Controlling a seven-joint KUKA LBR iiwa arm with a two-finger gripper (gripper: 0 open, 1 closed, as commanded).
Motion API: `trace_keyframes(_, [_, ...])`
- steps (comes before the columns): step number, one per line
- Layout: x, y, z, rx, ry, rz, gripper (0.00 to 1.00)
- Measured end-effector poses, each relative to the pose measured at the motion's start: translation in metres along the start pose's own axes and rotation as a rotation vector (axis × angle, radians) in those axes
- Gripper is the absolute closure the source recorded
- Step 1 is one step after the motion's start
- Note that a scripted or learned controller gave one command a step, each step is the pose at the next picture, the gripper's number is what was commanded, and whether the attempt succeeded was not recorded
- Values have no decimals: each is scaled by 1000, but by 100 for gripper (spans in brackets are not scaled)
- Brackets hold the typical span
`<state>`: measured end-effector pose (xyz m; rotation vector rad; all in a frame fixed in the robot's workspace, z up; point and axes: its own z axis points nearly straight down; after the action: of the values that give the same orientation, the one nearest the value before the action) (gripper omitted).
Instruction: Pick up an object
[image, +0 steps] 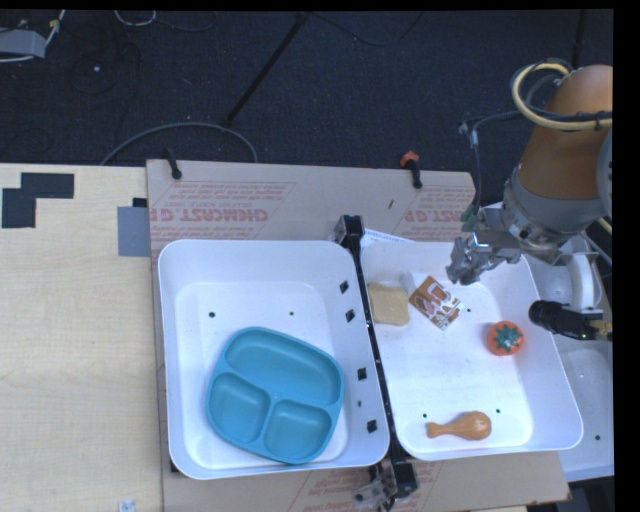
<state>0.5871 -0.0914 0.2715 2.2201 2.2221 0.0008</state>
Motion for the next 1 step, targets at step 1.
trace_keyframes(1, [56,-9,-1,4,1,-2,100])
